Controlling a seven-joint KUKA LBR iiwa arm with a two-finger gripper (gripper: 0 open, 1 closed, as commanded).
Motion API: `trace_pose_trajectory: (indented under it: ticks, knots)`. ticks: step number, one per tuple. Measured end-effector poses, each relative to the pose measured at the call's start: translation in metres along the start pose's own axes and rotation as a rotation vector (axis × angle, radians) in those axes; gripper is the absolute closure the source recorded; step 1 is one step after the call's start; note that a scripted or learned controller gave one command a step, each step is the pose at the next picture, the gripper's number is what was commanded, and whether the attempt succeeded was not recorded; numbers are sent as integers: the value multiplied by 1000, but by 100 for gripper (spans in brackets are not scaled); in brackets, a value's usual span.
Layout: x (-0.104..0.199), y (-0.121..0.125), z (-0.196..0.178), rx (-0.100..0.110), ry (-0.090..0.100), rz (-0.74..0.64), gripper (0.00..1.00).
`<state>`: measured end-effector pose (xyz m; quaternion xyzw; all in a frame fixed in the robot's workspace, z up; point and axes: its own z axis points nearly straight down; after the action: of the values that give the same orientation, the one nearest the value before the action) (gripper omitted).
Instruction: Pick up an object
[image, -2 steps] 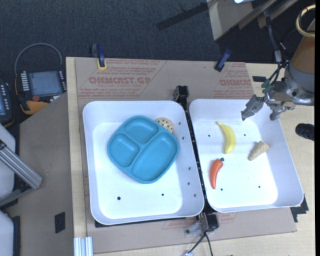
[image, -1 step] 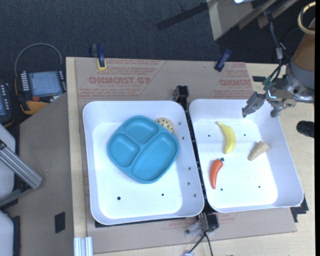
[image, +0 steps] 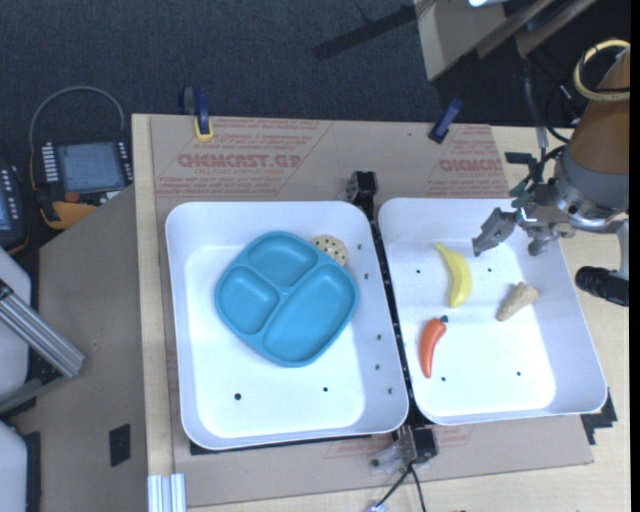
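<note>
The grey two-finger gripper (image: 518, 232) hangs with its fingers spread apart and holding nothing, over the upper part of the right white bin (image: 560, 385). The yellow plastic banana (image: 456, 274) lies just down-left of it (nearest of the three objects), its long axis running mostly up and down the bin, so I judge the fingers should close across its width.

left bin (image: 200, 400): tray (image: 287, 297), cookie (image: 330, 247) | right bin (image: 560, 390): banana (image: 457, 274), pepper (image: 432, 345)
</note>
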<state>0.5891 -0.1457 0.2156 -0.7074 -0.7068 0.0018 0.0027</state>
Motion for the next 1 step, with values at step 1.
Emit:
trace_pose_trajectory:
  ticks: [1]
  knots:
    - [2, -4, 42, -4, -1, 0, 0]
